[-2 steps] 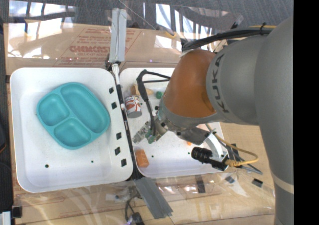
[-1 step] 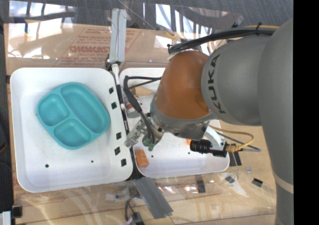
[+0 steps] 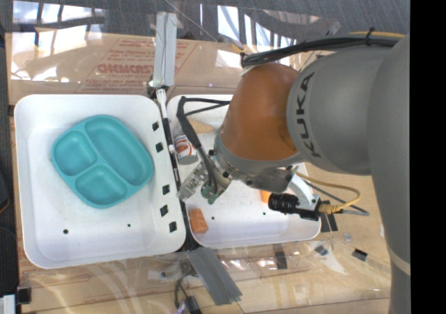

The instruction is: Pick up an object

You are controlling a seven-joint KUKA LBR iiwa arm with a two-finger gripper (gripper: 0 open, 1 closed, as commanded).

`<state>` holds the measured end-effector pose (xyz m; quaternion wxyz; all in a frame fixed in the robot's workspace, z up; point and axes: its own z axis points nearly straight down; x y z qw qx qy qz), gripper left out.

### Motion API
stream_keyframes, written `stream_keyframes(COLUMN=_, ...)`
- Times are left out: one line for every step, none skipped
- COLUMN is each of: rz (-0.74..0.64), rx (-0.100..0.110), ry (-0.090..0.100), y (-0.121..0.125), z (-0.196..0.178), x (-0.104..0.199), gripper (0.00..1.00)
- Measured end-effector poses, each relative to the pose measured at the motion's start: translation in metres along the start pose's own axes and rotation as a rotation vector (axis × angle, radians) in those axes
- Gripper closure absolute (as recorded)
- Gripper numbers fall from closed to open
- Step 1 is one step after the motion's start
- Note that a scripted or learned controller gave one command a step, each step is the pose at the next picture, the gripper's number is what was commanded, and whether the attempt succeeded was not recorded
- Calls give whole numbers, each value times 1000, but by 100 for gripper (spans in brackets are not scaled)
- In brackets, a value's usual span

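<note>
Currently my hand [image 3: 203, 186] hangs low in the right-hand shallow white bin [image 3: 240, 234], just above the small orange block [image 3: 198, 220]; finger state unreadable, nothing lifted yet.

The plate [image 3: 103, 159] with three parts is light blue. Both bins [image 3: 42, 236] are white. The arm [image 3: 348, 111] is grey with an orange band [image 3: 261, 114]. A small block [image 3: 198, 221] is orange.
</note>
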<state>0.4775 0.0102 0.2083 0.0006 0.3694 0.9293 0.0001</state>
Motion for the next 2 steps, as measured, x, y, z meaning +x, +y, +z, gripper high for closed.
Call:
stream_keyframes(rz=-141, rx=3, ry=4, y=-1, z=17, x=1, gripper=100)
stream_keyframes(rz=-130, rx=-1, ry=0, y=7, z=-5, x=7, gripper=100)
